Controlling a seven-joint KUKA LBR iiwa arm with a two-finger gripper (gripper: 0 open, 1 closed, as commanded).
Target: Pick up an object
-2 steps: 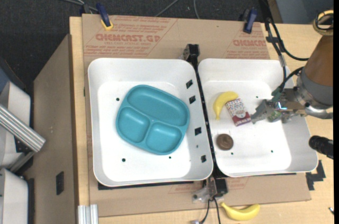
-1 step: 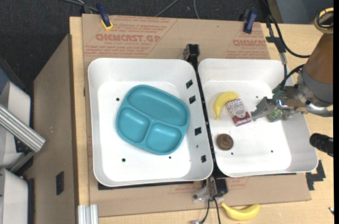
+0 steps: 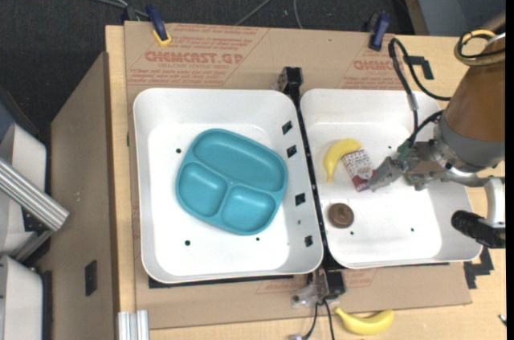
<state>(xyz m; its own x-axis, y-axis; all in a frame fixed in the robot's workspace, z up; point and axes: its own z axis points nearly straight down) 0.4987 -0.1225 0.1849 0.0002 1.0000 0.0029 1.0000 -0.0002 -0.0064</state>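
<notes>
Reaching in from the right, the grey arm with its orange band point(image 3: 482, 101) is lowering its two-finger pincer point(image 3: 377, 179) into the right shallow white bin point(image 3: 418, 238). The dark fingers are lying low over the bin floor, their tips touching or just beside a small red-and-white packet point(image 3: 356, 164) — whether they are clamped on it or merely resting against it, I cannot tell, since the tips are blurring into the packet's lower edge. Just beyond the packet, on the far side from the pincer, a yellow plastic banana point(image 3: 339, 157) is curving along it, touching or nearly so. Below and slightly ahead of the pincer tips a small round brown disc point(image 3: 340, 215) is lying apart from both. Well past the pincer, across the dividing rims, a teal sectioned plastic plate point(image 3: 231, 181) is sitting in the left white bin point(image 3: 157, 129). Another yellow banana point(image 3: 368, 320) is lying on the cardboard-topped table point(image 3: 209, 49), outside the bins at the near edge.
</notes>
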